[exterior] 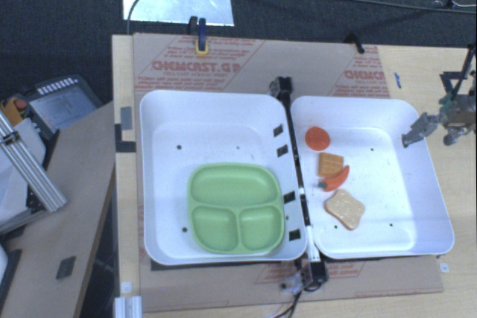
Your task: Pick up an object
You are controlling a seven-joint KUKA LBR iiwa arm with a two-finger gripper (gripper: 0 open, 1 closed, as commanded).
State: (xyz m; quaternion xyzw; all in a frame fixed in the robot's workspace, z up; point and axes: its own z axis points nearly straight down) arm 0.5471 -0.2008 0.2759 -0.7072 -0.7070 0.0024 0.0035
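Along the left side of the right bin (387,234) lie several food pieces. A round orange-red piece (317,138) is farthest back. In front of it sit a small orange square cracker (330,164) and a red-orange carrot-like piece (337,178). A tan bread slice (344,209) lies nearest the front. My gripper (414,135) hangs at the right bin's back right rim, well to the right of the food, with nothing seen between its fingers. The arm behind it enters at the right edge of the view.
The left bin (160,160) holds a green divided plate (235,208) in its front half. A black divider strip (292,160) runs between the bins. Cardboard (246,63) lies under both. A grey device (63,104) and a metal rail (30,160) sit on the left.
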